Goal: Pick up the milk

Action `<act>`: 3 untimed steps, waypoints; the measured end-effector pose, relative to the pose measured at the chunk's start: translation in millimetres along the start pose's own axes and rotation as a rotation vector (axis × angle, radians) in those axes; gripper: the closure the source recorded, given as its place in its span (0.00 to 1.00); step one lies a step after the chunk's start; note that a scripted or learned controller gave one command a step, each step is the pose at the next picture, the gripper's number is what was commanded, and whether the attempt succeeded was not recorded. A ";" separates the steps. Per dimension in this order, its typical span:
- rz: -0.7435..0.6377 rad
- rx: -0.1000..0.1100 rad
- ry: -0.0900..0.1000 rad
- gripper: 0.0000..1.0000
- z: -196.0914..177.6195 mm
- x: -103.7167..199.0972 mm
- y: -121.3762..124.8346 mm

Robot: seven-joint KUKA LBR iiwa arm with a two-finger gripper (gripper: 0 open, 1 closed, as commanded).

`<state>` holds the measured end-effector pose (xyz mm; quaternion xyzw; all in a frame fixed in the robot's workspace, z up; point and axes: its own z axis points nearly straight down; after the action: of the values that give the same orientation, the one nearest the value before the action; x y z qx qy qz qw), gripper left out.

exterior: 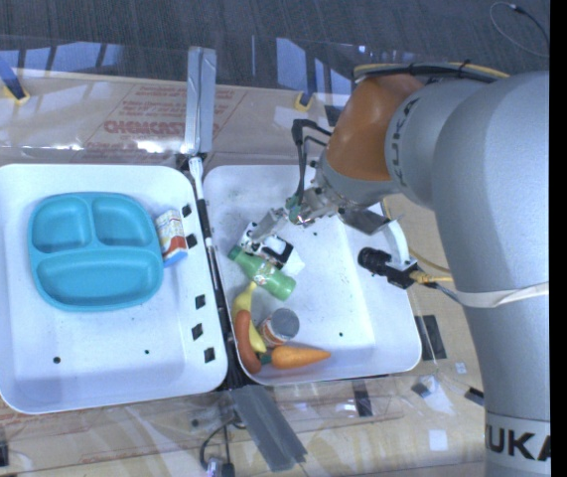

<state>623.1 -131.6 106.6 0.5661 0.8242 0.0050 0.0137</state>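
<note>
- The grey arm (482,217) with its orange band comes in from three o'clock and bends over the right bin.
- The left bin (25,366) holds a blue divided plate (94,249) toward its ten o'clock part.
- The right bin (382,336) carries a cluster of items along its left side.
- The milk (172,236), a small carton with red and blue print, lies in the left bin at the plate's three o'clock edge, just beside the bin's right wall.
- The gripper (266,242) hangs over the right bin's upper left, right above a green bottle (265,273); I cannot tell whether its fingers are apart or together.
- At six o'clock from the bottle lie a banana (249,318), a small can (282,325) and a carrot (298,357), close together.
</note>
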 end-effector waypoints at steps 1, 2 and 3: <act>-0.056 -0.001 0.000 0.00 -0.1 25.9 1.1; -0.061 -0.006 0.001 0.00 -0.9 34.8 -17.7; -0.025 -0.007 0.004 0.00 -1.3 32.8 -42.1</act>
<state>572.1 -116.1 106.4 0.5557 0.8312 0.0089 0.0143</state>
